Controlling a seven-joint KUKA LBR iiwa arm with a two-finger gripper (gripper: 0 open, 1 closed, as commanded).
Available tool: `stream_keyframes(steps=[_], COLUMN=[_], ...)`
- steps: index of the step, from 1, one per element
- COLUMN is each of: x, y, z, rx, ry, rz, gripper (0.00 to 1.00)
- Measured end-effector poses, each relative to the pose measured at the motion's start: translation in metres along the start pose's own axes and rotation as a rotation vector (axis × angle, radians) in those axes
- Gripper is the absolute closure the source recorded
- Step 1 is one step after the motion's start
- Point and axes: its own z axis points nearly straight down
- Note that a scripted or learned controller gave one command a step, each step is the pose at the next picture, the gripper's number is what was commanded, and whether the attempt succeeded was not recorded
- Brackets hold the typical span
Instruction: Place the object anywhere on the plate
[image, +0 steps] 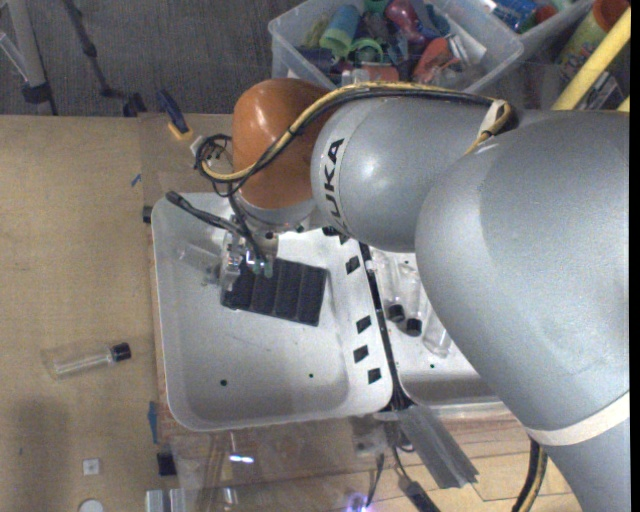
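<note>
Tool (240, 268) over black plate (285, 292) in left bin (260, 390)

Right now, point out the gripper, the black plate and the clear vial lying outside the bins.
gripper (240, 268): camera view, between its fingertips.
black plate (290, 292): camera view, middle of its ridged top.
clear vial (85, 357): camera view, middle of its clear body.

Even, moderately bright light falls from above. The white bin (200, 390) under the pincer (245, 262) is softly lit, with a pale shadow beside the pincer. Mild glare streaks the grey arm (400, 170) behind the pincer. The whole frame is slightly soft and grainy, and fine detail at the pincer blurs.
</note>
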Motion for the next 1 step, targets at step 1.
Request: stream_keyframes(steps=[1], x=[0.1044], y=[-0.0094], z=[-0.0022], rx=[-0.001], ry=[-0.001], rz=[0.236], gripper=[1.0])
